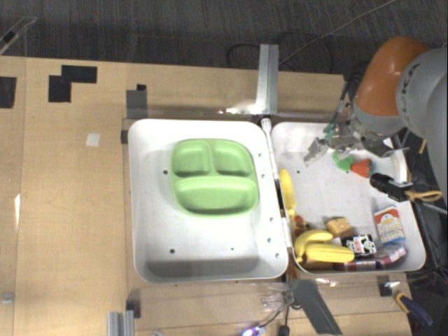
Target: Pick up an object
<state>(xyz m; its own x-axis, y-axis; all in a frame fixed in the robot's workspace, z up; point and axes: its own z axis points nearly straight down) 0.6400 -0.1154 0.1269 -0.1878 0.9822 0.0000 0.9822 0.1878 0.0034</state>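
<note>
We cannot tell how our gripper [323, 145] is set over the right bin [318, 191], so it may miss the carrot [353, 166] beside it.

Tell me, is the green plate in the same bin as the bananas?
No, the green plate lies in the left bin, the bananas in the right bin.
</note>
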